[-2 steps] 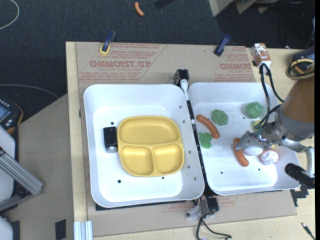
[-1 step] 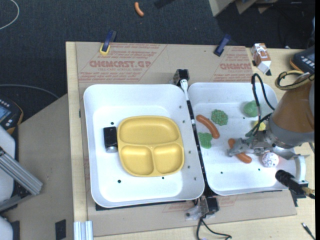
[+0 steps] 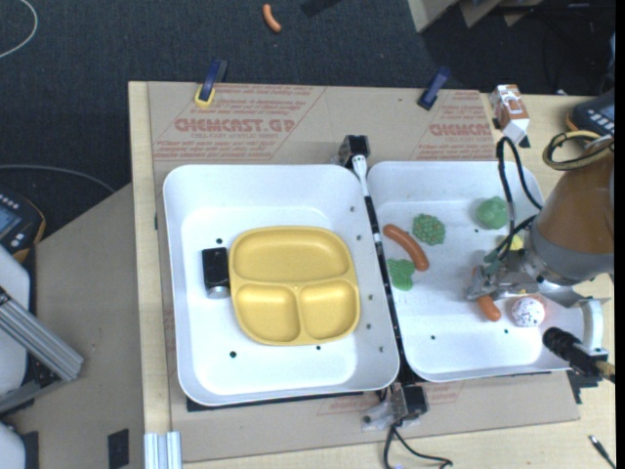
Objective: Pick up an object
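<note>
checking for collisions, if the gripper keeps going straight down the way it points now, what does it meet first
Most likely the small orange carrot-like piece on the floor of the right bin, just under the gripper. The white speckled ball lies beside that line. Depth is hard to judge from this slanted view.

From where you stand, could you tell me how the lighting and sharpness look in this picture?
Camera view: even, soft light, with only faint shadows beside the yellow tray; the white bins are bright but keep their edges; the gripper region is somewhat blurred and cluttered, so its small parts are hard to read; the hot dog and the broccoli are reasonably sharp.
</note>
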You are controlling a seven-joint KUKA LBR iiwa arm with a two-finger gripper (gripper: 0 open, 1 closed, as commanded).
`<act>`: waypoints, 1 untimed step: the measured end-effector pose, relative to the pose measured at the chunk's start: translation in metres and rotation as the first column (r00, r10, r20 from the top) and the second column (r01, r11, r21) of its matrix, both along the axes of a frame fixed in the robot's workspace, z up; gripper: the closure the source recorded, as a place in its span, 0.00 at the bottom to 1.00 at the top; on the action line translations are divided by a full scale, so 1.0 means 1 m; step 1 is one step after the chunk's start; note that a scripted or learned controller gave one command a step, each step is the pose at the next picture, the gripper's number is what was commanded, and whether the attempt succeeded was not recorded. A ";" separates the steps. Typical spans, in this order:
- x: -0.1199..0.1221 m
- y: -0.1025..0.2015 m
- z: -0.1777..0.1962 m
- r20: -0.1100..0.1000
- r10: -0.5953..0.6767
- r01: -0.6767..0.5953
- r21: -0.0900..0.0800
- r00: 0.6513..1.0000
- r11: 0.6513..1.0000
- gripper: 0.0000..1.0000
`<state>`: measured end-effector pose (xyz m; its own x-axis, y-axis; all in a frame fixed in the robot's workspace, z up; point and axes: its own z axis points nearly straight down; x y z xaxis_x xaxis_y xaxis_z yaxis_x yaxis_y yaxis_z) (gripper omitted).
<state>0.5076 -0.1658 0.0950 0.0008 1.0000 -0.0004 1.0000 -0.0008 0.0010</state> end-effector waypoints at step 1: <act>-0.004 0.001 0.062 0.005 0.001 -0.001 -0.003 1.000 1.000 1.00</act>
